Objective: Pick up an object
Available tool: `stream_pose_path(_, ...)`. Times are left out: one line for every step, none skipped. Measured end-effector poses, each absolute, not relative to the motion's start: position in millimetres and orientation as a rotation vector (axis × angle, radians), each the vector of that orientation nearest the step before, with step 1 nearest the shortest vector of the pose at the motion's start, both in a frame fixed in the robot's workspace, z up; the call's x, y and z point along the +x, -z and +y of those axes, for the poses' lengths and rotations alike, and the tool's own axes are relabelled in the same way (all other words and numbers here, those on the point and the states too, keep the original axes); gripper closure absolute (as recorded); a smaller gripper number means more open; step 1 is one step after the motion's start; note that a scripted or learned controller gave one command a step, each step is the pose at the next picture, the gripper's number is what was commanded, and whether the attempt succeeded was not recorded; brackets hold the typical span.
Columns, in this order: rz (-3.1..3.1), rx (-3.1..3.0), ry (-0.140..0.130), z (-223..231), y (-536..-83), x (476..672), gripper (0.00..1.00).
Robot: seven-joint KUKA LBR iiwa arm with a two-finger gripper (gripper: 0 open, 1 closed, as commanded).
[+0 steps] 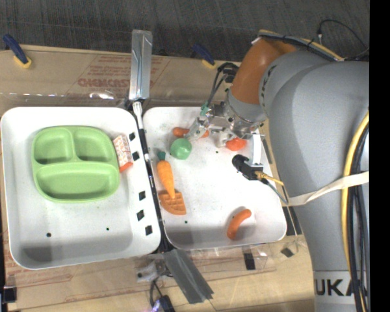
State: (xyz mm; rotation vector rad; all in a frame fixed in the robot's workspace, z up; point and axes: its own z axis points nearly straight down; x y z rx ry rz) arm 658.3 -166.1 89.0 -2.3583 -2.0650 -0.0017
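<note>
Hovering tool (pixel 205 127), green ball (pixel 180 149) just beside

My arm (pixel 312 129) is a thick, smooth grey casing with rounded joints, and an orange band (pixel 255 67) wraps it just above the wrist. Black cables loop along my upper side, a pale strap crosses my lower body, and white letters "UKA" show near my base. My pincer (pixel 214 127) is a small cluster of metal and black parts.

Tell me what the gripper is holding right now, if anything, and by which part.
It cannot be told. The gripper is low in the right bin, beside the green ball and a small orange piece, with nothing visibly between its fingers.
</note>
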Motion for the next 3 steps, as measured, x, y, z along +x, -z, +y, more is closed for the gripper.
stream_pose_path(-2.179,-2.254,-0.005,-90.6,-87.9,656.6,0.0)
stream_pose_path(-2.184,-2.245,-0.013,-90.0,-93.5,656.5,1.0)
stream_pose_path(-2.301,-2.138,-0.003,-62.1,-244.3,604.9,1.0)
